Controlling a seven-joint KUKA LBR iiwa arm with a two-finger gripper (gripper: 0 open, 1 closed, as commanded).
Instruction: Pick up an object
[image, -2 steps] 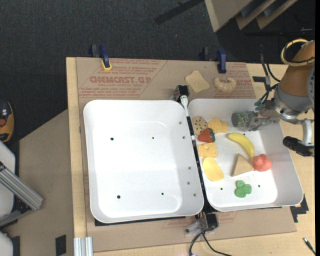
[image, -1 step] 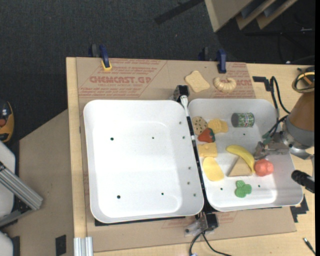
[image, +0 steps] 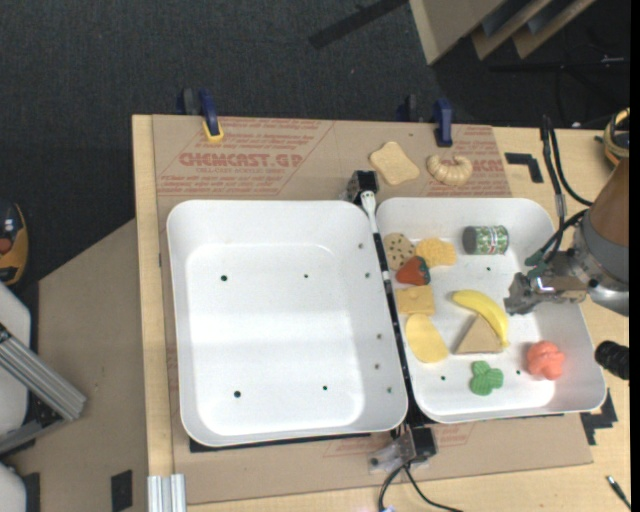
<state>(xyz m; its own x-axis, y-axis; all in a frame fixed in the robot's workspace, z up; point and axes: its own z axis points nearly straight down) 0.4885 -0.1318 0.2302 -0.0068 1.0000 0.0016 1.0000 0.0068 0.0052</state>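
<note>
Poised with nothing visibly held, finger state impossible to tell, at the right bin's (image: 440, 405) right edge, gripper (image: 522, 296) just beside the toy banana (image: 484, 310) lying mid-bin, unlifted, with the pick apparently yet to be made

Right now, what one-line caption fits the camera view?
Gripper hovers at the right bin, beside a banana, among toy foods.
</note>
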